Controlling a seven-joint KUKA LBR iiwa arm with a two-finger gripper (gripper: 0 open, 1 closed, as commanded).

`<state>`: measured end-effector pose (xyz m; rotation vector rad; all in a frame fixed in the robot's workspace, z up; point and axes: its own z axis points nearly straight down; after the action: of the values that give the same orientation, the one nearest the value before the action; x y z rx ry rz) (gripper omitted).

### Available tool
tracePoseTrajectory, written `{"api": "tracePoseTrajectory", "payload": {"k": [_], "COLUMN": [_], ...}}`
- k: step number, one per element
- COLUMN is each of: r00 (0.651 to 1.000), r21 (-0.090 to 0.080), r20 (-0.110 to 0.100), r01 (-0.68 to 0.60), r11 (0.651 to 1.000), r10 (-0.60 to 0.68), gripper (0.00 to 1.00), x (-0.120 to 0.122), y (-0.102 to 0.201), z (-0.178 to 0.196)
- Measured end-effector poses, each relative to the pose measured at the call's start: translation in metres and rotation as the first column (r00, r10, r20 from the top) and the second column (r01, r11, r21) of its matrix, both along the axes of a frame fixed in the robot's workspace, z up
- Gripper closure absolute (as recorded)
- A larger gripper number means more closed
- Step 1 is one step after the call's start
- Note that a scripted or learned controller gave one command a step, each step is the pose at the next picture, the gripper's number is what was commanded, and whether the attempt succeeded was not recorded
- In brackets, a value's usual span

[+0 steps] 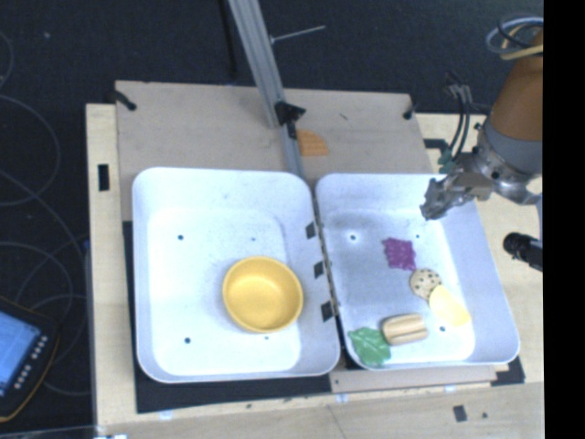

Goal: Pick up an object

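The right bin [366, 199] holds a purple piece [398, 252], a speckled cookie [423, 283], a pale yellow lemon-like piece [449, 307], a tan bread roll [404, 328] and a green leafy piece [368, 345]. A yellow bowl [262, 293] sits in the left bin [174, 208]. My gripper [436, 203] hangs over the right bin's far right corner, above and to the right of the purple piece. It is dark and small here, with nothing seen held in it.
A slanted metal rail [260, 58] runs from the top of the view down to the gap between the bins. An orange tag [312, 144] lies on the board behind the bins. Cables hang at the arm's side [457, 117].
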<state>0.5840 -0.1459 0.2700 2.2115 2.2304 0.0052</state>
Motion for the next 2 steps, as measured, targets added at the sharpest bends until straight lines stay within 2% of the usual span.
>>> {"api": "tracePoseTrajectory", "payload": {"k": [1, 2], "r00": [1.000, 1.000], "r21": [-0.002, 0.001], "r20": [-0.002, -0.002], "r01": [0.002, 0.000], "r11": [1.000, 1.000], "r10": [-0.002, 0.000], "gripper": [1.00, 1.00], "x": [-0.005, -0.010], "y": [0.057, 0.107], "z": [-0.013, -0.005]}}
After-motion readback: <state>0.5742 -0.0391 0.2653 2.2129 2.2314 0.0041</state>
